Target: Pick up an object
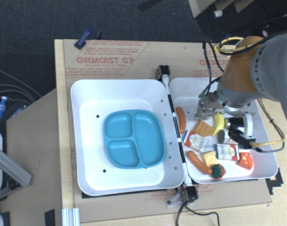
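Note:
The right bin [190,86] holds several toy foods: an orange sausage [181,119], a yellow banana [219,122], an orange cracker [204,128], a red and white packet [196,140], a carrot [199,160] with a green top, a yellow cheese wedge [210,158], a white and blue carton [226,151] and a red wedge [245,161]. My gripper [205,108] hangs low over the bin's upper middle, just above the cracker and left of the banana. The grey wrist hides its tips, and I see nothing held in it.
The left bin [86,126] holds a blue three-compartment plate [134,139]. A black clamp [163,72] sits at the top of the divider between the bins, and another [190,192] at its bottom. Cables trail along the right bin's right side.

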You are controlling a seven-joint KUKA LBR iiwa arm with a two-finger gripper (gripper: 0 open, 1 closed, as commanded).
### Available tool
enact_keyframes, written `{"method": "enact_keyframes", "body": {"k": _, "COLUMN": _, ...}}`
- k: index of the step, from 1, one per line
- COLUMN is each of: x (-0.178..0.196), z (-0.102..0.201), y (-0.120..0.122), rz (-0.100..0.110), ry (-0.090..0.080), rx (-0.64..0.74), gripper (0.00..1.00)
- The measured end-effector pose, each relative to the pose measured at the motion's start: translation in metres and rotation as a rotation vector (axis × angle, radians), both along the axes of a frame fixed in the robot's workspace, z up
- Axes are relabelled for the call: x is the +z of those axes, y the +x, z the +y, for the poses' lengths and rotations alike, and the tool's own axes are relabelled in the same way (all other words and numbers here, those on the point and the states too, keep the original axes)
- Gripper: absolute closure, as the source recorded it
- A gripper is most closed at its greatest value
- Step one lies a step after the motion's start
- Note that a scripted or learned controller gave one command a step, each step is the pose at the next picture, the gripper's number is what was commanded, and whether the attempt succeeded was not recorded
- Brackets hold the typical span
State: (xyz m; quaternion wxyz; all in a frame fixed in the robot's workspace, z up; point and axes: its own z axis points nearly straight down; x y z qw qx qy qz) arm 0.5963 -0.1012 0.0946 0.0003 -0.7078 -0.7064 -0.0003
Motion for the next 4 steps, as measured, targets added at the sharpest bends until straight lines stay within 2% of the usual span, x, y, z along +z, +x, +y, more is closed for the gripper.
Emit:
{"method": "enact_keyframes", "body": {"k": 1, "x": 0.000, "z": 0.000, "y": 0.000, "rz": 0.000, "ry": 0.000, "rx": 0.000, "gripper": 0.00}}
{"method": "enact_keyframes", "body": {"k": 2, "x": -0.010, "z": 0.002, "y": 0.060, "rz": -0.001, "ry": -0.001, "rx": 0.002, "gripper": 0.00}}
{"method": "enact_keyframes", "body": {"k": 3, "x": -0.010, "z": -0.006, "y": -0.036, "rz": 0.002, "ry": 0.001, "rx": 0.001, "gripper": 0.00}}
{"method": "enact_keyframes", "body": {"k": 4, "x": 0.000, "z": -0.006, "y": -0.036, "rz": 0.000, "ry": 0.001, "rx": 0.000, "gripper": 1.00}}
